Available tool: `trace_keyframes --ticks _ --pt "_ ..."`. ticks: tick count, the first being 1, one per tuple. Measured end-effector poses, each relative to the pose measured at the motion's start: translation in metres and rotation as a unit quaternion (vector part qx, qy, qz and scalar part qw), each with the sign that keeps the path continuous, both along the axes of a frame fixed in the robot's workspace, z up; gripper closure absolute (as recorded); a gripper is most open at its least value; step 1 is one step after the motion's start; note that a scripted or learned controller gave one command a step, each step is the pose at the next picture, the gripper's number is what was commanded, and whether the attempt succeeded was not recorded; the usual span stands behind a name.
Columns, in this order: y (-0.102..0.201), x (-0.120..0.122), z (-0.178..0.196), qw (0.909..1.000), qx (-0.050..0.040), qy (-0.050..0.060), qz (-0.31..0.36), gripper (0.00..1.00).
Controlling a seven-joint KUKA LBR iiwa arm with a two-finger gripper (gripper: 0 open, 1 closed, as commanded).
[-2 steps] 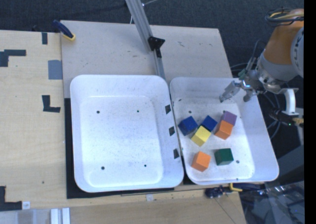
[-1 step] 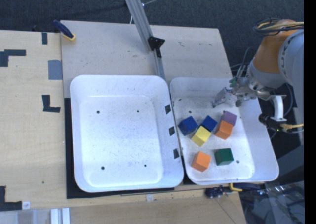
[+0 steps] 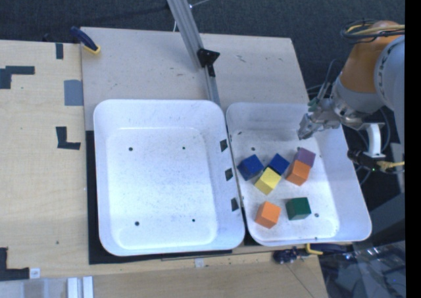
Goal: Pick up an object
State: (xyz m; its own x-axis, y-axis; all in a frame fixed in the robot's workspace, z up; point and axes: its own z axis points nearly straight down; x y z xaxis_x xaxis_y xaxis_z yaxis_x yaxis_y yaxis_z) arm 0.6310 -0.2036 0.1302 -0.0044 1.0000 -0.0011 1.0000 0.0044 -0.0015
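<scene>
Your tool (image 3: 307, 129) hangs above the right bin (image 3: 263, 119), near its far right corner; I cannot tell its state. The cubes cluster in this bin, the purple cube (image 3: 305, 156) closest, so reaching is short.

The tabletop (image 3: 164, 60) looks like pale, unvarnished wood board, matt, with faint scuffs and a few patches of dull grey and black tape near its left edge. Both bins, the left bin (image 3: 108, 116) and the right bin (image 3: 348, 218), look like smooth white plastic with a soft sheen and fine dark speckling on their floors. The cubes in the right bin, such as the yellow cube (image 3: 268, 179) and the green cube (image 3: 298, 208), have flat matt coloured faces. The slanted rail (image 3: 181, 7) is brushed, pale metal. The arm's shell (image 3: 388, 73) looks smooth, slightly glossy grey, with an orange band (image 3: 360, 66) above.
</scene>
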Motion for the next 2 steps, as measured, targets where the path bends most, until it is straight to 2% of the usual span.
trace_keyframes --ticks 1,2 --pt "0.004 0.004 0.063 1.0 -0.0003 -0.004 -0.001 1.0" --pt "0.007 0.005 0.106 1.0 0.0 -0.003 -0.001 1.0"
